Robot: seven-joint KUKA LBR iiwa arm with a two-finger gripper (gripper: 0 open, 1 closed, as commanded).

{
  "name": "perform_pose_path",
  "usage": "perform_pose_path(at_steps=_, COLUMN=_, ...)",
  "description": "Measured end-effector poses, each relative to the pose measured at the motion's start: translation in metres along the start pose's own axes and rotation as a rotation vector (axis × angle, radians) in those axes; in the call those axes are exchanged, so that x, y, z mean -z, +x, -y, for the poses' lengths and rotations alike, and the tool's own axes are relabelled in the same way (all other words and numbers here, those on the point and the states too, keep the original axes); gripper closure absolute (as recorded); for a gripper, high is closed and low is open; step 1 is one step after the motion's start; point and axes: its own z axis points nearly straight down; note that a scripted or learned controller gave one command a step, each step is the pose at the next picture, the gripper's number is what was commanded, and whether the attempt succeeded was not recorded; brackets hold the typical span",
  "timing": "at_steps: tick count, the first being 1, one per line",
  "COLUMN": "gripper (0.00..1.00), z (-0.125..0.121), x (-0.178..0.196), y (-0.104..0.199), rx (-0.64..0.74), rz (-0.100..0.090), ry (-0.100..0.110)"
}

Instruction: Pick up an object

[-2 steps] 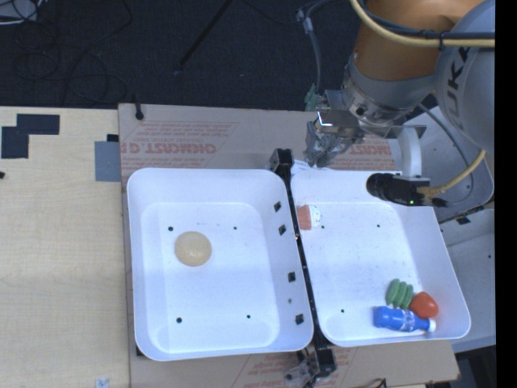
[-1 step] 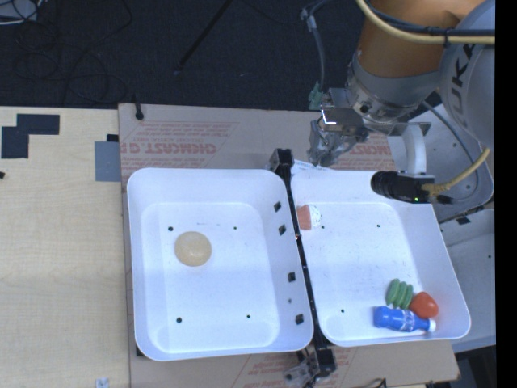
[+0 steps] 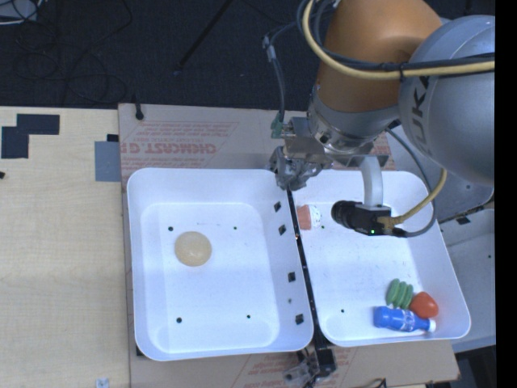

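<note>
Gripper [image 3: 292, 174]: hangs over the rear of the divider between the bins; you cannot tell its state.
Nearest thing: small pink-and-white object [image 3: 305, 217], in the right bin [image 3: 452, 297] just beside the divider, below the gripper.
Handling: probably light; crowded against the wall, so grasp across its narrow width.
Alternative: pale round ball [image 3: 193, 249] in the left bin [image 3: 145, 314], likely to roll.

I see a round disc [image 3: 193, 249] in the left bin [image 3: 153, 330]; a bottle [image 3: 401, 320] and two small items sit at the right bin's [image 3: 452, 297] lower right.

Dark floor [image 3: 161, 39] with cables beyond the pale wooden bench [image 3: 56, 257].
</note>
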Motion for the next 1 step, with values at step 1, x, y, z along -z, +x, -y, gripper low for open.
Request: perform_pose_path(at_steps=1, gripper=1.0, z=-0.0285, x=0.0315, y=0.1236, rx=0.009, rz=-0.004, ry=-0.009)
